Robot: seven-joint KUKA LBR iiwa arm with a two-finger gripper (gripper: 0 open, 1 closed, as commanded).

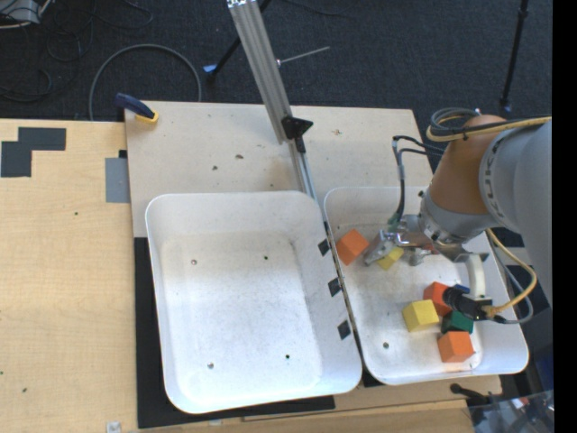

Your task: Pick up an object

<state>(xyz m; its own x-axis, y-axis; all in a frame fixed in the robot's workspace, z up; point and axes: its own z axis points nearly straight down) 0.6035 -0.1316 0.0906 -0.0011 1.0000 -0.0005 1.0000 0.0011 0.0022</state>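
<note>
Near edge of bench: the wooden bench top runs along the bottom and left of the camera view, with dark rectangular patches on its left part.
Left bin: a shallow white plastic bin sits nearest on the left, its floor speckled.
Right bin: a second shallow white plastic bin sits just beside it, touching along the inner rims, where small black clips mark the seam.
Nearest blocks: an orange cube-shaped block lies at the near right corner of the right bin; a yellow cube-shaped block lies just left of it, a little further in.
Cluster behind them: a small dark green piece and a red-orange block sit between the two, close together; a bit of blue shows beside them, too small to name.
Gripper: the two-finger metal gripper is low in the middle of the right bin, pointing left.
Grasp: a small yellow block sits at the fingertips, touching or just under them; whether the fingers clamp it or stand apart cannot be told.
Beside the gripper: another orange cube-shaped block lies just left of the fingertips, near the bin's left wall.
Arm: the grey arm with an orange band comes in from the right, cables looping around it.
Far side: a slanted aluminium rail rises from the bench behind the bins, and a blue and yellow clamp handle rests at the bench's far left corner.
</note>
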